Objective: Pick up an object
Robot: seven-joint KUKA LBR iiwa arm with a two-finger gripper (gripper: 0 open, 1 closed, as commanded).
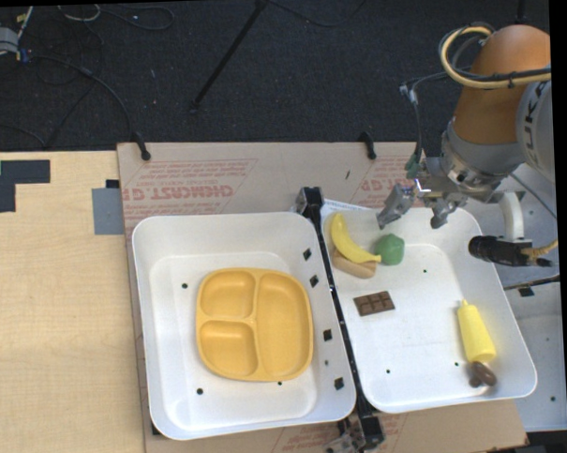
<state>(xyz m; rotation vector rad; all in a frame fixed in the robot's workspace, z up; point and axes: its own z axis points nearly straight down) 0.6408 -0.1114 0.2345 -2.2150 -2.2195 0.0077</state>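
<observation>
- camera view: the grey arm with the orange band (502, 70) is reaching in from the right and hanging over the far edge of the right shallow white bin (515, 375).
- the two-finger gripper (417, 208) is hovering above the far rim of that bin with its two dark fingers spread well apart; nothing is sitting between them, so it is gripping nothing.
- the small green round object (391, 249) is lying in the far left part of the right bin, just near of the gripper's left finger and apart from it.
- the yellow curved banana (350, 244) is lying just left of the green object, touching or almost touching it, with a tan flat piece (354, 266) showing under its near end.
- the small brown chocolate-like rectangle (374, 304) is resting near the middle of the right bin, nearer than the banana.
- the yellow cylinder with a brown end (475, 339) is lying toward the right near corner of the same bin, well apart from the others.
- the yellow divided plastic plate (254, 323) is sitting in the middle of the left shallow white bin (164, 273).
- both bins are resting side by side on a brown cardboard sheet (216, 182) on the pale wooden bench (53, 325).
</observation>
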